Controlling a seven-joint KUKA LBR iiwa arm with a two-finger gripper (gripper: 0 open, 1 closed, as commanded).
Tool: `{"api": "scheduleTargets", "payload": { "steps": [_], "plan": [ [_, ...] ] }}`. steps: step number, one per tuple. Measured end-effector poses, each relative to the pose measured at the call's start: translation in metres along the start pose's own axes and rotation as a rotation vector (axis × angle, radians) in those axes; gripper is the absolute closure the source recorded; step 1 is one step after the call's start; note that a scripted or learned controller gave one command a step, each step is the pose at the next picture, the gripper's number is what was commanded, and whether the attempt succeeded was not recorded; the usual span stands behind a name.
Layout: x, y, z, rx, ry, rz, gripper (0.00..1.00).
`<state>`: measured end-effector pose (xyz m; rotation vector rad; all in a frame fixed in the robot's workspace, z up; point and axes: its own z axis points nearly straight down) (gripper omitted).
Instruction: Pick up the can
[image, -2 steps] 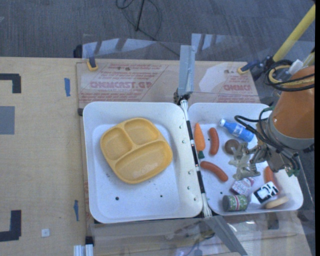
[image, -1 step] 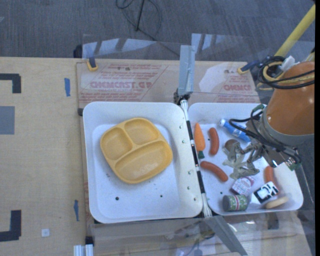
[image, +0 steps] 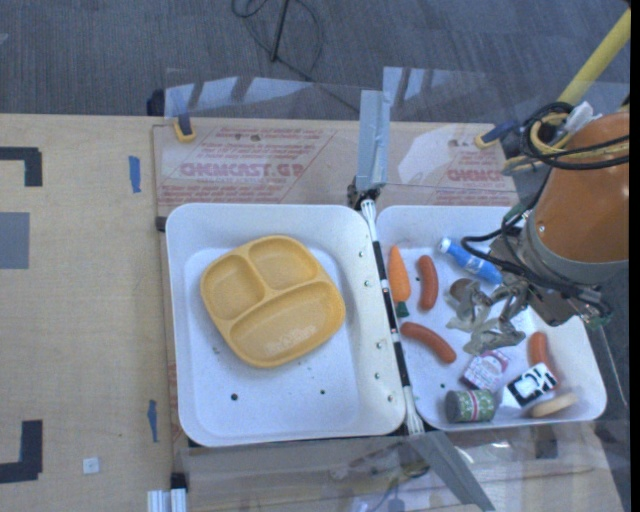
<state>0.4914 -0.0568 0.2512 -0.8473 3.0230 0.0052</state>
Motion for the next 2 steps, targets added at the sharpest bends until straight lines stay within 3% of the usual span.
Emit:
{"api": "scheduleTargets", "payload": {
  "steps": [1, 2],
  "plan": [
    [-0.014, 0.003, 0.019, -0.002, 0.002, -0.321, 1.0],
    [-0.007, 0.013, 0.003, -0.001, 0.0, -0.426, 1.0]
  ]
}}
